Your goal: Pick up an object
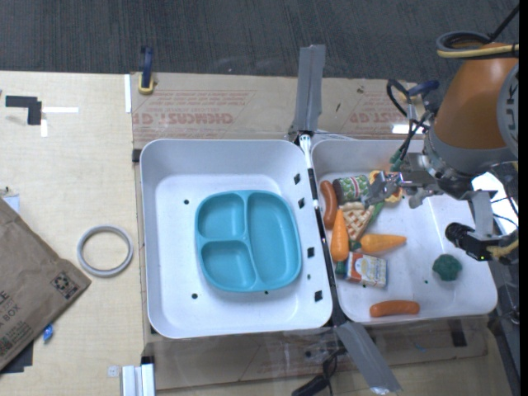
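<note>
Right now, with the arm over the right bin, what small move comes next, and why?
Probably a short descent. The gripper hovers over the cluttered back-left corner of the right bin, above the green can and waffle, with nothing visibly held. Lowering onto that pile would set up a grasp.

The grey arm point(477, 97) with its orange band is reaching in from the right, its wrist bending down and leftward, and the gripper point(384, 188) is hanging low with its tips pointing left

Toy foods point(361, 233) scattered, right bin point(462, 304); green ball point(447, 266) apart.
</note>
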Robot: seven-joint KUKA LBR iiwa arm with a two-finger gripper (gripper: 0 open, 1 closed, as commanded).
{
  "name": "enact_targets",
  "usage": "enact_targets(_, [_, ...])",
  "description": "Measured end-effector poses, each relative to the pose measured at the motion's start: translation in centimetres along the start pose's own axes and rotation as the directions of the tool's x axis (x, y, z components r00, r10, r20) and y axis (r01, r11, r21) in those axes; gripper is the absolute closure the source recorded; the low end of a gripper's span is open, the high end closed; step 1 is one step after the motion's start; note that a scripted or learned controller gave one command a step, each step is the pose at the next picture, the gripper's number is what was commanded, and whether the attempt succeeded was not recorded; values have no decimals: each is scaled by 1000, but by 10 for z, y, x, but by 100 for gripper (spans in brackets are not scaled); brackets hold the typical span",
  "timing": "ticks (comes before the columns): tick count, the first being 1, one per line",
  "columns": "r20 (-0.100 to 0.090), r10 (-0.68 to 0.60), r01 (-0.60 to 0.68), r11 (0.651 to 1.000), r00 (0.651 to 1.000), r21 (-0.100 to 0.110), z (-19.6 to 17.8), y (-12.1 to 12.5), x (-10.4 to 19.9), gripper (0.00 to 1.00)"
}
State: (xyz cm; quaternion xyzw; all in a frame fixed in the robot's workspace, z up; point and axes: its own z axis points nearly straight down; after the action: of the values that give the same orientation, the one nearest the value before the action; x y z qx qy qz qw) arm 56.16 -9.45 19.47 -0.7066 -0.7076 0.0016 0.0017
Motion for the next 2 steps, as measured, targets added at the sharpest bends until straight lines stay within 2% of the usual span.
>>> enact_targets(1, [0, 49, -49, 999, 999, -1, 95, -17, 1, 0])
enact_targets(2, [0, 281, -281, 960, 960, -2, 104, 39, -6, 0])
